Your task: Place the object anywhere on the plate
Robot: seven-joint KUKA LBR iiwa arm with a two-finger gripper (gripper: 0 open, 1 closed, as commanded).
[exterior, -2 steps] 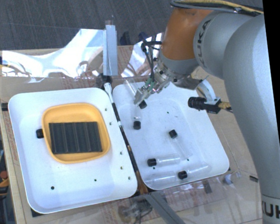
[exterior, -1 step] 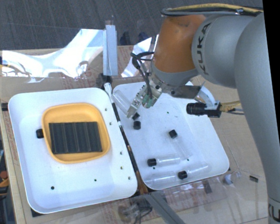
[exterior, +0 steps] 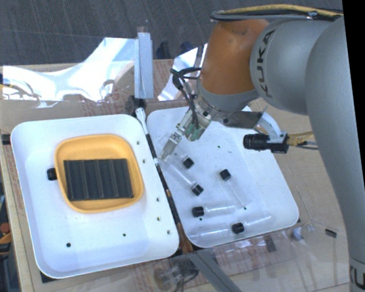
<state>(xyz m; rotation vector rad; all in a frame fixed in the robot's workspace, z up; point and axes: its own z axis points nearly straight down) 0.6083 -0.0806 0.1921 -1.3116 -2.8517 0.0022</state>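
Observation:
A yellow plate (exterior: pixel 71 151) lies in the left bin (exterior: pixel 49 244), with a black ribbed slab (exterior: pixel 101 178) resting flat on it. Several clear tubes with black caps are scattered across the right bin (exterior: pixel 278 196), among them one at the upper middle (exterior: pixel 186 162), one at the centre (exterior: pixel 196 188) and one near the front wall (exterior: pixel 237 228). My gripper (exterior: pixel 170 149) hangs low over the right bin's upper left corner, close to the wall between the bins and just above the nearest tube. I see nothing held in it.
A small black piece (exterior: pixel 51 174) sits in the left bin beside the plate's left rim. Crumpled foil (exterior: pixel 82 78) and an upright metal bar (exterior: pixel 143 64) stand behind the bins. A black cable plug (exterior: pixel 261 142) juts from the arm over the right bin.

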